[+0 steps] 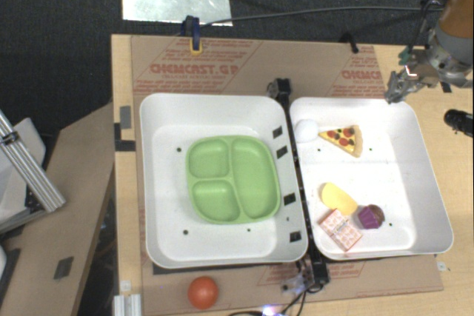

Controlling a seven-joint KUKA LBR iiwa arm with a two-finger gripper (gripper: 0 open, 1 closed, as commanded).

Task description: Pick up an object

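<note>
Two shallow white bins sit side by side on the surface (222, 59), which is covered with printed cardboard. The left bin (159, 159) holds a green divided plate (232, 179) with three compartments, lying near its middle. The right bin (422, 181) holds the smaller objects: a pizza slice toy (343, 138) near its far edge, with a white ball (306, 130) just beside it to the left; nearer the front, a yellow piece (338, 197), a pink patterned box (341, 229) touching it below, and a purple object (370, 216) just beside the box. The arm (453, 26) reaches in at the upper right, and its tool (398, 87) hangs above the far right corner of the right bin, well apart from every object; whether it is open or closed I cannot tell. An orange ball (202, 291) lies on the surface in front of the left bin.
</note>
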